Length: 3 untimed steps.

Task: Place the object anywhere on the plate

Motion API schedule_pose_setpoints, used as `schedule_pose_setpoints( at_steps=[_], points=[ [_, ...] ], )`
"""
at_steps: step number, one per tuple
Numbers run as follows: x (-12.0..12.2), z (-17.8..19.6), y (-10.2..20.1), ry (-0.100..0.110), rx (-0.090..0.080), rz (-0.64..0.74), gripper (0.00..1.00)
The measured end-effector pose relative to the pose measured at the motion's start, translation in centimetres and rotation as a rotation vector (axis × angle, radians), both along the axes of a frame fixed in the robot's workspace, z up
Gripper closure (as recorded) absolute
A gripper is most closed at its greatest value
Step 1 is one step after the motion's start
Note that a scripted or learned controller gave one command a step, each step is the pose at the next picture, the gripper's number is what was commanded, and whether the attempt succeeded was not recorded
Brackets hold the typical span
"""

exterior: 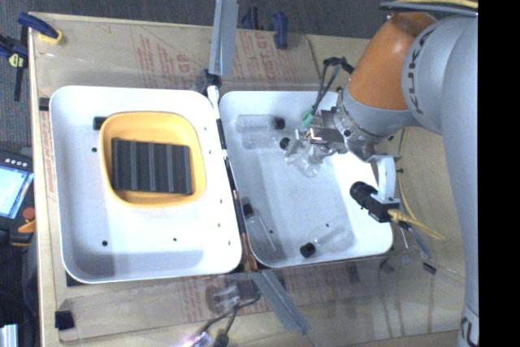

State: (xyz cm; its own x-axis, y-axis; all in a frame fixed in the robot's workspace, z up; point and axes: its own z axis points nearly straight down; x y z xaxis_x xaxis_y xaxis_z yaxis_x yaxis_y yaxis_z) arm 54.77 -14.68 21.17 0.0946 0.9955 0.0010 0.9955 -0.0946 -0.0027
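the clear plastic bottles (258, 132) lie in the right bin (357, 236): one with a black cap near its far left corner, another (325, 242) near the front wall. none is on the yellow plate (152, 126) in the left bin (130, 256), so, as i judge it, the placing is all still to do. the gripper (313, 144) hangs over the right bin just right of the far bottle, with something clear at its tip; whether it holds anything i cannot tell.
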Motion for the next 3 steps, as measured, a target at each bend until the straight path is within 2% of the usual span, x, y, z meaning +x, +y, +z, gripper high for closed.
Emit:
schedule_pose_setpoints(
  at_steps=[1,2,3],
  points=[
    [3.3,-1.9,5.3,0.0,0.0,0.304,1.0],
    [6.4,-2.0,12.6,-0.001,0.0,0.386,1.0],
    [6.4,-2.0,12.6,-0.001,0.0,0.386,0.0]
  ],
)
